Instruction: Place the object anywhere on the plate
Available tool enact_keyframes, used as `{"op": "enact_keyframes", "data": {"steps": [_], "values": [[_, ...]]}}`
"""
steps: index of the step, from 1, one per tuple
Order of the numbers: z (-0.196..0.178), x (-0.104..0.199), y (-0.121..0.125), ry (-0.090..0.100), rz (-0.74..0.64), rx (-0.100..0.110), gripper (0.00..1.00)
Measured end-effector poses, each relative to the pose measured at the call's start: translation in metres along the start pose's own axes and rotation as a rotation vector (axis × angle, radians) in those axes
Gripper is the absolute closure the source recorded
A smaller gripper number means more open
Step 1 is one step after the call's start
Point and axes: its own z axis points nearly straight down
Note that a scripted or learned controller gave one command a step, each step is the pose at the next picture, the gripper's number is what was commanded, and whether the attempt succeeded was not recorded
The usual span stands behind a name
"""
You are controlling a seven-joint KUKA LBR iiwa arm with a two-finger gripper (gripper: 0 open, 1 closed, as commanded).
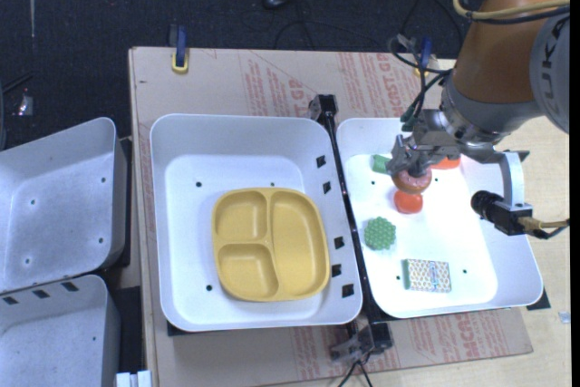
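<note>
Reaching in from the right, the grey arm's gripper hangs over the right bin. Its own body hides the fingertips, so whether it is gripping cannot be told. Directly beneath sits a red-orange object, partly covered. The yellow plate lies well apart in the left bin.

Plate lies in left bin; ball and packet in right bin.
</note>
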Motion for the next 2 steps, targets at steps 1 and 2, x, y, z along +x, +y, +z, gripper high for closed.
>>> {"op": "enact_keyframes", "data": {"steps": [1, 2], "values": [[0.011, 0.045, -0.015, -0.001, 0.002, 0.003, 1.0], [0.027, 0.098, -0.019, -0.001, 0.001, 0.002, 1.0]]}}
